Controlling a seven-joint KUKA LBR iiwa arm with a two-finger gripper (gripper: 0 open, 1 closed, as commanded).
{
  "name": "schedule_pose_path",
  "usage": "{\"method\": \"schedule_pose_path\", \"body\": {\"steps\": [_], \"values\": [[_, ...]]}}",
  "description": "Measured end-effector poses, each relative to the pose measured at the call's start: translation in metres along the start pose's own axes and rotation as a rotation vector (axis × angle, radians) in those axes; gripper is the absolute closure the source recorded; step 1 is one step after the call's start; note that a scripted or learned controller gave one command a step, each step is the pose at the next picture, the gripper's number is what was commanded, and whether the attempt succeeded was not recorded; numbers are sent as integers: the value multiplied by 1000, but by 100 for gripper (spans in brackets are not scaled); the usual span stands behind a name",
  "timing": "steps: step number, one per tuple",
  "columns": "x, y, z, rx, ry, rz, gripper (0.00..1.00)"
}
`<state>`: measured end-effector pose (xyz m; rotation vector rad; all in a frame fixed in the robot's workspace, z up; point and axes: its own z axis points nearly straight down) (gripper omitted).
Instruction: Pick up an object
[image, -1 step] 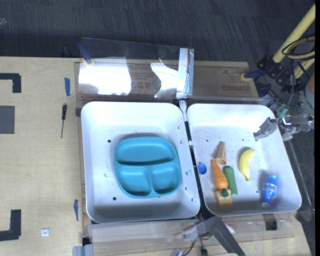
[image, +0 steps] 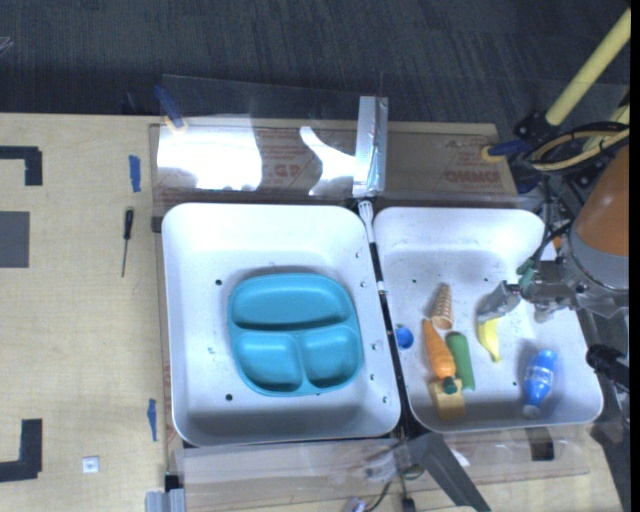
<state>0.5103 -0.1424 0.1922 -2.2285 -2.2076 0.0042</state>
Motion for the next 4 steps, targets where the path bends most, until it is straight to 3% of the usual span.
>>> {"method": "schedule_pose_path", "body": {"steps": [1, 2, 3, 4], "values": [[17, 9, 105, -12, -1, 178, 0], [17, 10, 93, -18, -2, 180, 100], [17, 10, 94, -16, -2, 181, 0], [37, 50, 104, -11, -2, 79, 0]]}}
